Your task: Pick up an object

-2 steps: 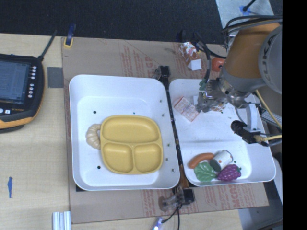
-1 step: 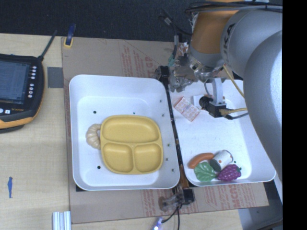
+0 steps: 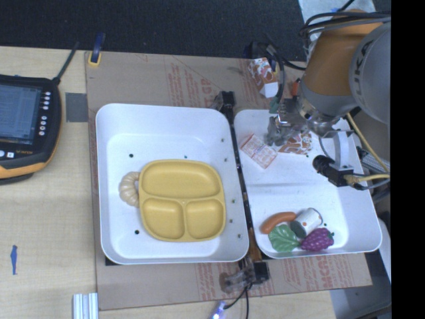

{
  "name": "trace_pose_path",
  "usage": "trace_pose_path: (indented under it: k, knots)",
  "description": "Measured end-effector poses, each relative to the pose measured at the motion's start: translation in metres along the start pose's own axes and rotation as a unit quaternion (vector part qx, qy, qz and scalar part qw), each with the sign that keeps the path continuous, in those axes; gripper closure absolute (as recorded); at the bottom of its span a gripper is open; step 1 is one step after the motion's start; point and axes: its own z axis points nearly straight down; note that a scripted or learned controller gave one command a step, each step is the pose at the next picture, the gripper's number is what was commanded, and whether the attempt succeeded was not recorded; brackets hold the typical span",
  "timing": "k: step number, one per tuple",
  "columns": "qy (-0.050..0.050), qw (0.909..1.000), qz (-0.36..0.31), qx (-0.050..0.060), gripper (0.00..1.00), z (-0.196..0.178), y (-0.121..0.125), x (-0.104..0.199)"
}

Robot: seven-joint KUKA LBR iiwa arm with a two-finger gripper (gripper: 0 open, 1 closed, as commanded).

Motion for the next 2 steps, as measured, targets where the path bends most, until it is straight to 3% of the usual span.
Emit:
trace_pose_path:
  k: [1, 2]
  knots:
    - [0.000, 1.0000, -0.001, 0.000, 1.00, 0.065, -0.051, -0.045]
    - [0.001, 1.0000, -0.001, 0.000, 1.00, 0.003, -0.002, 0.031]
